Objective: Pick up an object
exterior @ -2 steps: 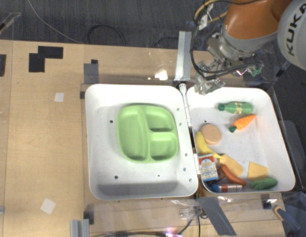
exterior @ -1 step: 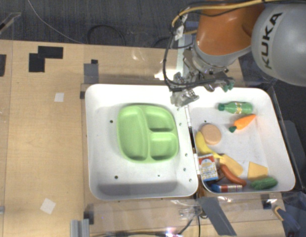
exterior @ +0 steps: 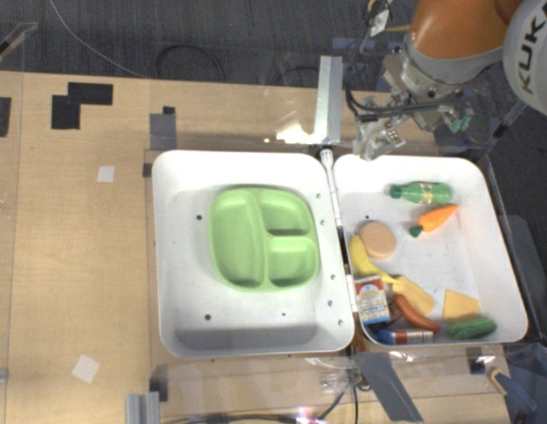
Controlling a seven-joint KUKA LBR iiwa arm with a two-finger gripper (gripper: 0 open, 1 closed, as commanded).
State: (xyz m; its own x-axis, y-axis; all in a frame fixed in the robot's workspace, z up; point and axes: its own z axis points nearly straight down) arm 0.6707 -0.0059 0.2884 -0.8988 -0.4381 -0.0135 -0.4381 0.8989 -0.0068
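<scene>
We judge the small green plastic toy bottle [exterior: 421, 192], lying at twelve o'clock in the right white bin [exterior: 498, 237], light, stiff and slippery, best taken across its middle, while our end effector [exterior: 383, 136] hangs above the rim, its grip state unclear.

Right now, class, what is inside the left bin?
The left bin holds one thing: a green tray with three compartments, lying flat near the middle. Nothing lies in its compartments. Whatever is under the tray is covered, so it cannot be seen.
</scene>
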